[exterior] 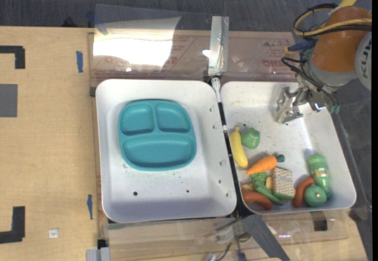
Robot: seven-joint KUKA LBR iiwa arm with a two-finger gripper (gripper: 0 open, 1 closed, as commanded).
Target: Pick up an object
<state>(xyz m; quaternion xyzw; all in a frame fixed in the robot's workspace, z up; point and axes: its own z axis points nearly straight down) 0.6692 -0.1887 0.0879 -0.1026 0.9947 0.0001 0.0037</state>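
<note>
- In the left bin (112,195) a teal divided plate (157,135) is seen lying flat; nothing has been taken from it.
- Along the near side of the right bin (342,153) the toy foods are clustered: a banana (238,147), a green pepper (251,137), a carrot (262,165), a small box (282,181) and a green bottle (318,166). None has been lifted, so the pick is judged not yet begun.
- The gripper (287,106) is held over the bin's bare far part, well apart from the toys; nothing is seen between its fingers, and how far the jaws stand open cannot be told.
- The arm's upper part is cut off at the right; the items at the heap's bottom overlap and are hard to separate.
</note>
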